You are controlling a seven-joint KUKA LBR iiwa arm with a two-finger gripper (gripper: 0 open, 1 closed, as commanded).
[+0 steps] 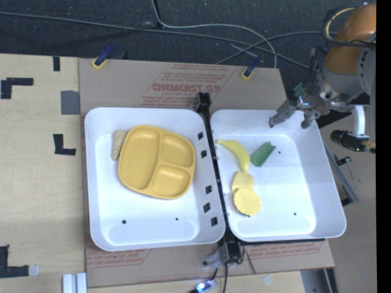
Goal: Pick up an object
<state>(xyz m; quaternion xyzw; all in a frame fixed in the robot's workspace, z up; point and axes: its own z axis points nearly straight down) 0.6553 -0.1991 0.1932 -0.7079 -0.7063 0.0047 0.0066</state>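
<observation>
Your gripper (292, 116) hangs over the far right corner of the right bin (305, 182), reaching in from the right on the grey arm (348, 60) with its orange band. Its two fingers are spread wide apart, one pointing toward the bin's middle and one toward its right wall, and nothing sits between them.

Nearest to it lies a small green piece (263, 154), down and to the left of the fingers, near but not touching them. Just beside the green piece, further left, you find a banana (237, 154), curved and lying flat. Below the banana sit two pale yellow pieces (245, 195), touching each other, well apart from the gripper.

Across the divider, the left bin (146, 231) holds a yellow plate (156, 162) with three compartments. A tan sponge (116, 144) peeks out from under the plate's left edge.

Both bins rest on a cardboard sheet (177, 84) with red printing, clipped at its far edge. Under that you have a light wooden bench (36, 182) with dark marks. Beyond it, dark carpet (73, 11) carries thin cables (214, 29).
</observation>
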